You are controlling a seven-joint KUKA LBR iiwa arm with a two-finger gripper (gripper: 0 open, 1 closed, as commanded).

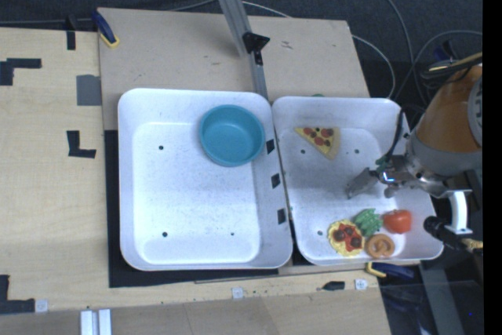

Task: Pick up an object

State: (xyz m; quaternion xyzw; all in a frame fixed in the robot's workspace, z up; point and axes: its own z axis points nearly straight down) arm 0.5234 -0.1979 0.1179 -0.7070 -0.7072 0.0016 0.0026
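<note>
Nearest the camera, food toys cluster in the right bin's near corner: small pizza, green piece, tomato, brown ring. Pizza slice lies alone toward the far wall; blue bowl sits in the left bin.

Gripper hovers mid-bin; spread of its tips cannot be told, nothing visibly held.

Judgement: the slice is isolated; the cluster risks a glancing, multi-object grab.

Arm cropped at right; fingertips blurred.
</note>
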